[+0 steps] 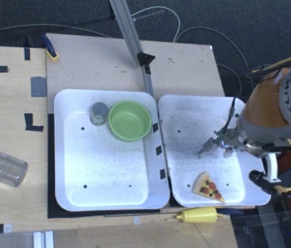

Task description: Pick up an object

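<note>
Right white bin (187,110), pincer (206,149) state unclear, pizza slice (208,187) just below

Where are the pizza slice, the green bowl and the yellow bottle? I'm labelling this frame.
pizza slice (208,187), camera view, on its topped middle.
green bowl (129,120), camera view, on its inner floor.
yellow bottle (199,216), camera view, on the middle of its body.

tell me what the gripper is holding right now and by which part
Nothing is held. The two-finger gripper hangs over bare floor of the right white bin with nothing between its fingers. The toy pizza slice lies apart, nearer the bin's front wall.
</note>
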You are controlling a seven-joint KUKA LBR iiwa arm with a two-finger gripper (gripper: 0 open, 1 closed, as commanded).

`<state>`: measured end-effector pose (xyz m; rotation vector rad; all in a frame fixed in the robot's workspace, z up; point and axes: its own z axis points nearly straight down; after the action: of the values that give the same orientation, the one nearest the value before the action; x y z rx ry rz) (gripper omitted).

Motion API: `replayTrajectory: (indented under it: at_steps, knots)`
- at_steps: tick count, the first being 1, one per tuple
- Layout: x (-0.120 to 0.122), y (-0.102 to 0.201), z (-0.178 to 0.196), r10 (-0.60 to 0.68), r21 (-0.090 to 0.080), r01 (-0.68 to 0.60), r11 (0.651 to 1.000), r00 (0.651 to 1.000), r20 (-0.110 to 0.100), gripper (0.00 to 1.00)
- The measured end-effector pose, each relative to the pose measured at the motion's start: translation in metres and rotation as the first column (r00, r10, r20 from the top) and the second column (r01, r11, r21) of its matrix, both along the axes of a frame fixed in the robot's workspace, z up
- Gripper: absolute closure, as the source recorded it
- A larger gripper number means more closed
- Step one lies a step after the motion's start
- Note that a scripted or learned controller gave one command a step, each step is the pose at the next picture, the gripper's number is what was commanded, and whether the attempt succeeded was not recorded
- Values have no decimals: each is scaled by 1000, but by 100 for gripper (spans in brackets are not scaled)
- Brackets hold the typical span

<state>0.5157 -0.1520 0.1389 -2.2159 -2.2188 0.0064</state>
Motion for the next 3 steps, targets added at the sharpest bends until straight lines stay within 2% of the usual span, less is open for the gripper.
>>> replayTrajectory:
  at_steps: [1, 2, 3]
  knots:
    - [0, 0, -51, 0, -4, 0, 1000, 1000, 8, 0]
    - [1, 1, -39, 1, -1, -1, 1000, 1000, 6, 100]
    - [4, -2, 4, 0, -2, 0, 1000, 1000, 9, 100]
